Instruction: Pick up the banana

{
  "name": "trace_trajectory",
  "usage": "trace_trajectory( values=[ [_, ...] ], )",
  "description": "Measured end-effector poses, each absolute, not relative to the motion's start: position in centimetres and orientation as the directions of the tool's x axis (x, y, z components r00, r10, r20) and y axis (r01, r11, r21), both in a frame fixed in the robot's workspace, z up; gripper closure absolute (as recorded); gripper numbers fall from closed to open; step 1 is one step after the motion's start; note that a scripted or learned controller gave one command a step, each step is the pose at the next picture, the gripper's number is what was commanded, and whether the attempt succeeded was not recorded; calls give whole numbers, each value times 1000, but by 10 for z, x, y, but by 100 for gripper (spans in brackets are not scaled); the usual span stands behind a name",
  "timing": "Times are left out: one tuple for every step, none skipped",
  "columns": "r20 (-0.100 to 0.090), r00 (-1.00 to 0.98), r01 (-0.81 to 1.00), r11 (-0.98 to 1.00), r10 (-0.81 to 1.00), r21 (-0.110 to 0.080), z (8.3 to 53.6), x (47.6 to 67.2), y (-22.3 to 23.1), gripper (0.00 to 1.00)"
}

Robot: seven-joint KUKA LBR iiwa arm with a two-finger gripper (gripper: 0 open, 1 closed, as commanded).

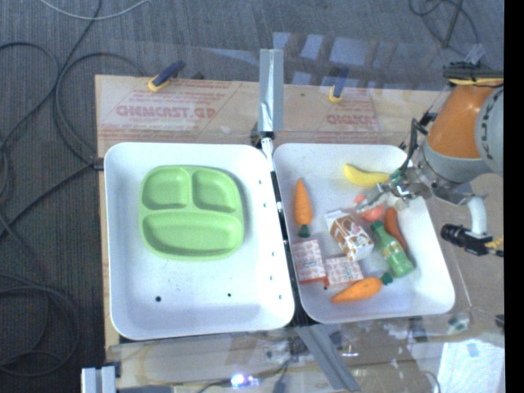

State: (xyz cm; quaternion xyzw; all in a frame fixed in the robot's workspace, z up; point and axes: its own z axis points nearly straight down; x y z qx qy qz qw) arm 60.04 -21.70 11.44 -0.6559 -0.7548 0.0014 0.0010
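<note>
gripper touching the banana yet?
Cannot tell. In the camera view the gripper sits right at the banana's right end, but the picture is too coarse to show contact or a gap.

Desk [205, 109], a brown board with red lettering, carrying two shallow white bins side by side and touching, the left bin [123, 301] and the right bin [434, 289], with two clamps, one [165, 74] and another [336, 88], at its far edge.
</note>
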Motion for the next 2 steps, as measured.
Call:
trace_trajectory(
  values=[
    [12, -346, 938, 347, 938, -13, 92, 667, -214, 0],
    [12, -123, 992, 123, 992, -8, 102, 669, -216, 0]
  ],
)
